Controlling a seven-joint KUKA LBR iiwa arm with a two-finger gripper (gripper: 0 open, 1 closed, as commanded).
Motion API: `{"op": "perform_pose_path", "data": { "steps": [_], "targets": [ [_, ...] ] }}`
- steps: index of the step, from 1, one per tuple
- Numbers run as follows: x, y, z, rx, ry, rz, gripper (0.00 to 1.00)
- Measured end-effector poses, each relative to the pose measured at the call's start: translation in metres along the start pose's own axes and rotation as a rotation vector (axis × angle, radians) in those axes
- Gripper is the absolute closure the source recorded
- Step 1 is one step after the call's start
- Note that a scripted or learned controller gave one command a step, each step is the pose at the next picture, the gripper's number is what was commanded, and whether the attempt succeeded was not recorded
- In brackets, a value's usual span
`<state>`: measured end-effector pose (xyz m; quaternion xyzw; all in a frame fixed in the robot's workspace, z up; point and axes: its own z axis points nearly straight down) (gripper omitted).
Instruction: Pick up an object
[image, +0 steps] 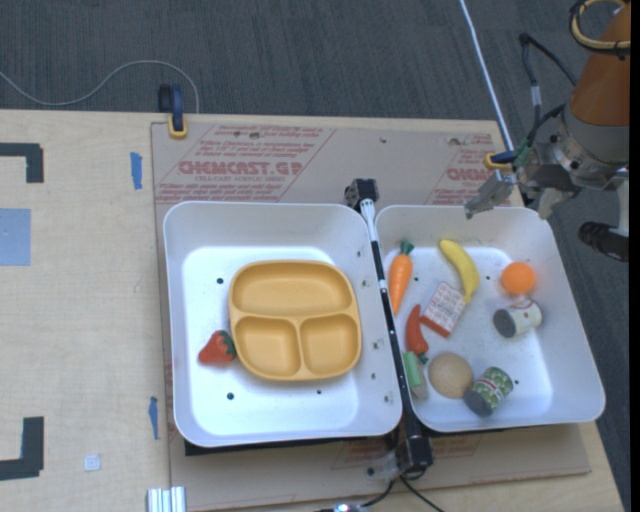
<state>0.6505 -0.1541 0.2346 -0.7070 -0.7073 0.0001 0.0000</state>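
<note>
— Looking at the right bin (575, 330), what do you see?

— I see a banana (459, 264), a carrot (398, 279), an orange ball (518, 278), a red-and-white packet (444, 306), a round brown thing (450, 374) and two small cans (516, 319) (488, 390). The gripper (512, 186) hangs over the bin's back edge, up and right of the banana, touching nothing.

— Is it holding anything?

— No, I see nothing in it, but I cannot tell how its fingers stand.

— And the left bin (190, 330)?

— A yellow plate (296, 319) with a strawberry (216, 348) just beside it. Both bins sit on a cardboard sheet (260, 160) on a pale bench (80, 300); dark floor (300, 50) lies behind.

— The arm (603, 95)?

— It comes in from the top right corner.
</note>
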Motion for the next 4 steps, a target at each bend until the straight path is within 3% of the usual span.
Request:
{"op": "perform_pose_path", "data": {
  "steps": [1, 2, 3, 4],
  "targets": [
    [0.010, -0.001, 0.137, -0.004, -0.001, -0.001, 0.00],
    [0.037, -0.044, 0.148, -0.004, -0.001, 0.000, 0.00],
    [0.033, -0.041, 0.134, -0.015, -0.011, 0.002, 1.00],
    [0.112, -0.065, 0.049, -0.002, 0.001, -0.001, 1.00]
  ]
}}
